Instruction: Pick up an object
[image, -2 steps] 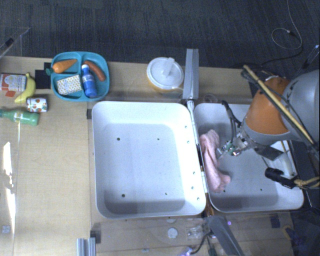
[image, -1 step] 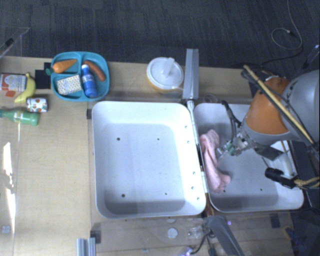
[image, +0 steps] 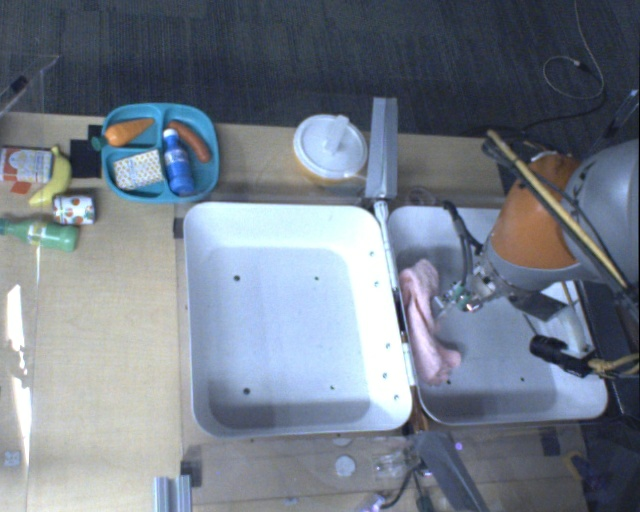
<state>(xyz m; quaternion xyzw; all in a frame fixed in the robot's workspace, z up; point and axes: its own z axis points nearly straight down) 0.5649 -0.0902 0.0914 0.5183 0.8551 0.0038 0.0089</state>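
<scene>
A pink cloth (image: 426, 322) lies crumpled along the left side of the right bin (image: 520, 395), against the wall it shares with the left bin (image: 290, 320). My gripper (image: 458, 296) hangs low inside the right bin, just right of the cloth's upper part. The grey arm with its orange band (image: 530, 225) reaches in from the right above it. The fingers are small and dark against the bin floor, and I see nothing between them.
A blue divided tray (image: 160, 150) with toy food sits at the back left, with a banana (image: 50, 180), a can (image: 74, 209) and a green bottle (image: 40, 234) beside it. A white lidded cup (image: 330, 147) stands behind the bins. Cables run at the right edge.
</scene>
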